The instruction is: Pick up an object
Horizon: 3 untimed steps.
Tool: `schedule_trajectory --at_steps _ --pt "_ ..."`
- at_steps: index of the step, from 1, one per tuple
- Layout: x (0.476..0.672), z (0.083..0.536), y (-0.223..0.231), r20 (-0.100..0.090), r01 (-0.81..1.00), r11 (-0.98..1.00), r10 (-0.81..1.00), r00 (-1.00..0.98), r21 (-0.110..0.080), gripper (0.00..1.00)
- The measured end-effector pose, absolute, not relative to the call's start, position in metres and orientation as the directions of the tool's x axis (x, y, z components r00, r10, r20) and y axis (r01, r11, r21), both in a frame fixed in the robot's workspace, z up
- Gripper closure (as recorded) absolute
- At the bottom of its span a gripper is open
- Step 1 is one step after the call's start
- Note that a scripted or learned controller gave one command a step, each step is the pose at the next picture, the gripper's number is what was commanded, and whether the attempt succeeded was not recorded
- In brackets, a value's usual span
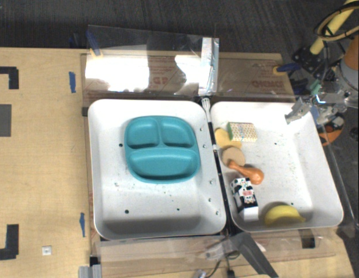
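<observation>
The gripper is being held over the right bin's one-o'clock rim; its state cannot be told. A banana is lying at six o'clock there.

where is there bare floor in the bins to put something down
Right bin: its right half is bare, from the block and orange spoon across to the far wall. Its left edge is crowded, down to the banana. Left bin: bare strips around the teal divided plate, widest below it.
</observation>
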State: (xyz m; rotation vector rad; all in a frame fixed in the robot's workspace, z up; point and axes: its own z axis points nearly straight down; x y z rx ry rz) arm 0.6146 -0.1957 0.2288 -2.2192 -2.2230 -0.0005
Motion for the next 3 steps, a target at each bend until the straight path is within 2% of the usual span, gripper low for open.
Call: schedule_trajectory --at_steps 1,2,3 --pt "0.537 0.103 -0.148 0.003 0.963 0.269 0.963 -0.269 -0.003 0.00" --pt "0.573 0.088 -0.109 -0.004 0.895 0.446 0.895 -0.446 0.007 0.00" --pt "0.528 0.088 -0.102 -0.005 0.826 0.563 0.826 -0.563 0.006 0.00"
